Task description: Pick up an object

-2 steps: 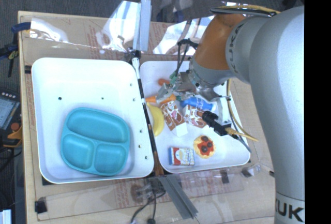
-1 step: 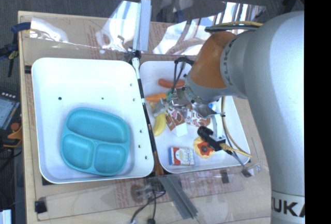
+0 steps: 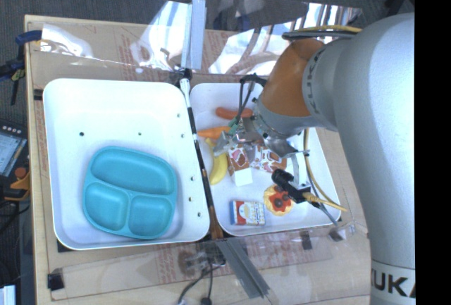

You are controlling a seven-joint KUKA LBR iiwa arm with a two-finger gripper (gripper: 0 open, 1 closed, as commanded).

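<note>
**Arm lowered over the crowded right bin**

The grey arm [image 3: 366,120] with its orange band [image 3: 285,85] is seen reaching in from the right, and its wrist is held above the middle of the right bin [image 3: 320,156]. The gripper [image 3: 243,133] is lowered among the objects near that bin's left wall. Whether anything is gripped cannot be told, since the tool's tip is lost among the clutter and partly hidden by the wrist.

Several small objects are gathered in the right bin. An orange carrot-like piece [image 3: 225,113] is placed toward the far left corner, and a second orange piece [image 3: 211,133] lies just beside the left wall. A yellow banana [image 3: 219,168] is set along the left wall, nearer the front. A brown-and-white patterned packet [image 3: 244,156] lies just below the gripper, with a small white block [image 3: 242,177] touching its near side. A small red-and-white carton [image 3: 247,213] rests near the front edge, and a red-and-yellow toy [image 3: 279,201] lies to its right.

In the left bin [image 3: 63,106], a blue divided tray [image 3: 131,191] is placed toward the front edge. Both bins are set side by side on the bench [image 3: 91,43].
</note>
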